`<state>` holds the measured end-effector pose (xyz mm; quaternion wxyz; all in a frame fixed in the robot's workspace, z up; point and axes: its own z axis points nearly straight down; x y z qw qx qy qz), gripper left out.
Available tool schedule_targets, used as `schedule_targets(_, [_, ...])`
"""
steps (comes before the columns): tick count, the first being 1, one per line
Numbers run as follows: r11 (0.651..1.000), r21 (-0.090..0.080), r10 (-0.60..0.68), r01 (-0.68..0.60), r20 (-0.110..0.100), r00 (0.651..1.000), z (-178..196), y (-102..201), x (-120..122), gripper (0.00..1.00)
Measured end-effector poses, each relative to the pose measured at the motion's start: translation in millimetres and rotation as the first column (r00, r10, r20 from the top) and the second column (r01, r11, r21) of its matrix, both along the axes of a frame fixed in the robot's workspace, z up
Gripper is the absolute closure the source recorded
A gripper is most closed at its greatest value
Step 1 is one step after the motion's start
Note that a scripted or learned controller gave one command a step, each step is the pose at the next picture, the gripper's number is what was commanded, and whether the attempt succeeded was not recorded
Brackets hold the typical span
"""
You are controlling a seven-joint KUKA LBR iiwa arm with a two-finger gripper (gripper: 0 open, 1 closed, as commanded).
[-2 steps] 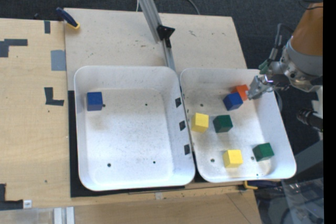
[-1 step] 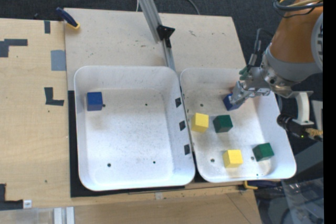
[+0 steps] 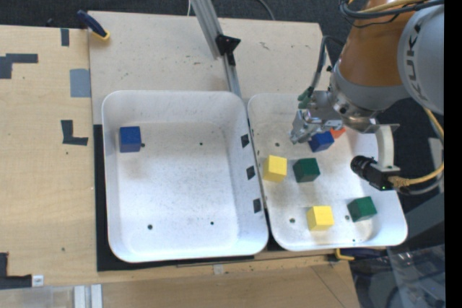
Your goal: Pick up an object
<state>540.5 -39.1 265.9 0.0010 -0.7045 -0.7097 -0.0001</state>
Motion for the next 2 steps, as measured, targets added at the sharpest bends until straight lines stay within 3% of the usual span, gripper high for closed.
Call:
schedule_targets(1, [1.0, 0.0, 0.001, -0.001, 0.0, 1.0, 0.8, 57.4, -2.1, 1.0])
schedule_targets(2, [1.0, -0.001, -0.001, 0.001, -0.004, 1.0, -22.1, 111.1, -3.2, 1.0])
